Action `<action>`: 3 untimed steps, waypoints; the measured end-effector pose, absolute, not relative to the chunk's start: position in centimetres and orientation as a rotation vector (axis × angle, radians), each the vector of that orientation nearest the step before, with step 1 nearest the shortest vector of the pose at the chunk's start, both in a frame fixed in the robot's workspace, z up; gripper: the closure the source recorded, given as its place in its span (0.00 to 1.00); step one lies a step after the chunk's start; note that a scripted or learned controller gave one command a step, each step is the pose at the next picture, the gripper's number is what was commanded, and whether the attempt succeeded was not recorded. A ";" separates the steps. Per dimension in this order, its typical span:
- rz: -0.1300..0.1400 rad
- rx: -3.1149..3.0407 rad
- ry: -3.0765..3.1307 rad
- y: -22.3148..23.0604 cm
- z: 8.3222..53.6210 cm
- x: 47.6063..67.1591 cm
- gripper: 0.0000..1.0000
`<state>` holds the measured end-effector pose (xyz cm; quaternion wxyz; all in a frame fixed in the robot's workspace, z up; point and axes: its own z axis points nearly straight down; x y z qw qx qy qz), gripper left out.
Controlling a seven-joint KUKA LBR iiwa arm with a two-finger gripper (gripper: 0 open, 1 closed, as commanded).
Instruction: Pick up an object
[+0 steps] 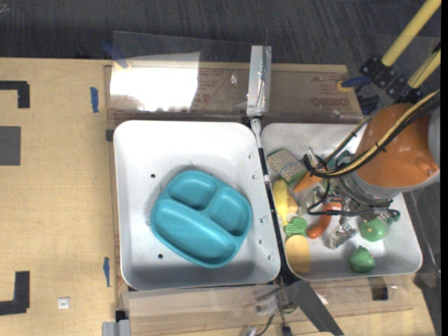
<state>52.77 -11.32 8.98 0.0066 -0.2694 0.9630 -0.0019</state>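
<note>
The right bin [402, 256] holds several small toy foods. My gripper [337, 234] hangs low over its middle, under the orange wrist band [397, 149]. A red-orange piece [316, 227] lies just left of the gripper, and a green round fruit [373, 229] sits just right of it. Another green fruit [362, 259] rests toward the front. A yellow piece [281, 198], a green hand-shaped toy [295, 225] and a yellow-orange piece [299, 253] line the bin's left side. A checkered pad [283, 162] lies at the back left. The wrist and its cables hide whatever is beneath them.
The left bin [133, 187] holds a teal divided plate [203, 215]. A low wall [264, 187] separates the two bins. Black cables [336, 161] loop from the wrist over the right bin's back half. Yellow rods [413, 26] stand at the upper right.
</note>
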 end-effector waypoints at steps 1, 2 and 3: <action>-0.011 -0.842 2.997 -11.1 10.3 53.2 1.00; -0.003 -0.842 3.014 -5.3 21.3 54.0 1.00; -0.002 -1.104 2.930 -4.3 25.2 59.8 1.00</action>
